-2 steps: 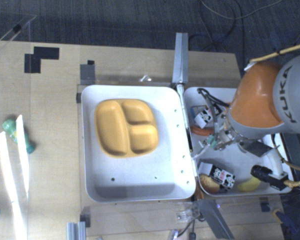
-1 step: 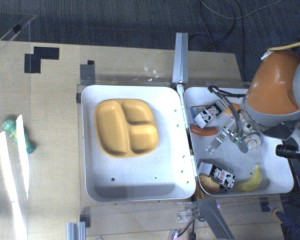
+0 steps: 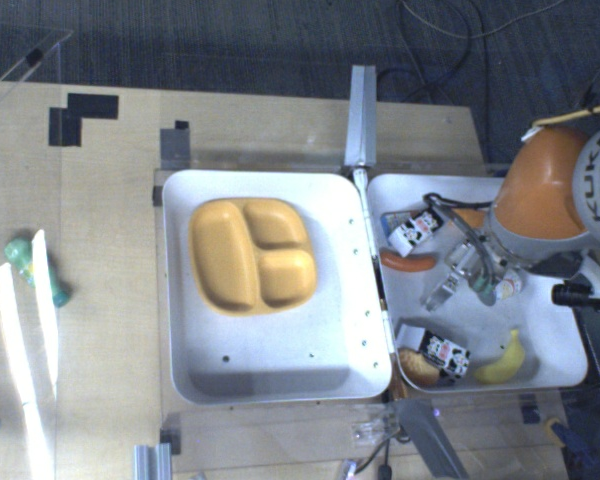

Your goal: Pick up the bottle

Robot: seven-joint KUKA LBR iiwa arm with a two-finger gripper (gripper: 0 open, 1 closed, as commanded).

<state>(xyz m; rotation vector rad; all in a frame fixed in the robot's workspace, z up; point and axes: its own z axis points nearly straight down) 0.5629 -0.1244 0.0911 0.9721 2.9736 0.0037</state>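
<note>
The arm hangs over the right bin (image 3: 570, 363) at the frame's right, its gripper (image 3: 450, 286) lowered among the clutter with fingers slightly spread and nothing between them. The bottle (image 3: 498, 286) lies just right of it, near a sausage (image 3: 408, 262) and banana (image 3: 504, 360).

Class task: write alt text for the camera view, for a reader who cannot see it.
A grey robot arm with an orange band reaches from the right, its gripper low in the right bin, among a banana, a red sausage-shaped item and small black-and-white cartons. The left bin holds a yellow divided tray.
</note>
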